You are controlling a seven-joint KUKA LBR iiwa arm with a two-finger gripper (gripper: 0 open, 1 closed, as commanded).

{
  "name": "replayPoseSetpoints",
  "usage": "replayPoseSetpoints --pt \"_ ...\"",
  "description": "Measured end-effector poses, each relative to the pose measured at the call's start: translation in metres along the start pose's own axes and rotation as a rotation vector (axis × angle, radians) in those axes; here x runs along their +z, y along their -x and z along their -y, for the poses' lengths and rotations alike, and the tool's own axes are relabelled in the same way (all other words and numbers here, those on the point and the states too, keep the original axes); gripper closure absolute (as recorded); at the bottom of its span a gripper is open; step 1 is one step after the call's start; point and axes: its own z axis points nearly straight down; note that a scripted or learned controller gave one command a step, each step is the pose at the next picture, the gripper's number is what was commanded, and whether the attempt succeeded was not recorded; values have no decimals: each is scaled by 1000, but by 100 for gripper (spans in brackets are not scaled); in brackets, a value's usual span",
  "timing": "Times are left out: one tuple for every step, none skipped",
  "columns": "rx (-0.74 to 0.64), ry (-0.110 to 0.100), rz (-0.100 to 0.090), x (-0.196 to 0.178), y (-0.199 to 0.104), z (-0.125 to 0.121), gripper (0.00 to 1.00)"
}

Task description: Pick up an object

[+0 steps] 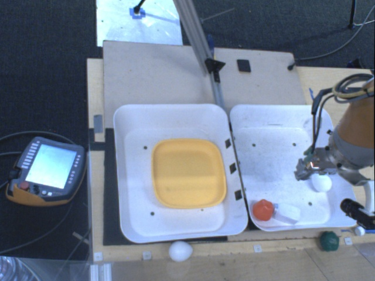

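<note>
A white egg (180, 251) is lying on the counter (263, 259); the left bin (132, 215) is holding a yellow plate (189, 172); the right bin (263, 139) is holding an orange ball (263, 210), and my gripper (310, 170) is hovering there, its opening impossible to tell.

Bench surroundings around the two white bins

A handheld control pendant (45, 170) with a lit screen lies on the dark floor at the left, its cable curling off behind it. A white egg-shaped ball (180, 251) sits on the bench just in front of the left bin (126, 209), and a dark green ball (329, 241) rests near the front corner of the right bin (246, 119). A metal pole (196, 28) slants across the beige board (152, 72) behind the bins, beside a small black square (244, 65).
</note>
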Motion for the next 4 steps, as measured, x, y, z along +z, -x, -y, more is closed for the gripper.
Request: replayPoseSetpoints --pt "0 1 0 -61 -3 4 100" --pt "-4 -4 -2 -49 -57 8 100" --pt "-3 -4 -2 -44 -103 1 100" --pt "-4 -4 -2 -37 -156 -5 100"
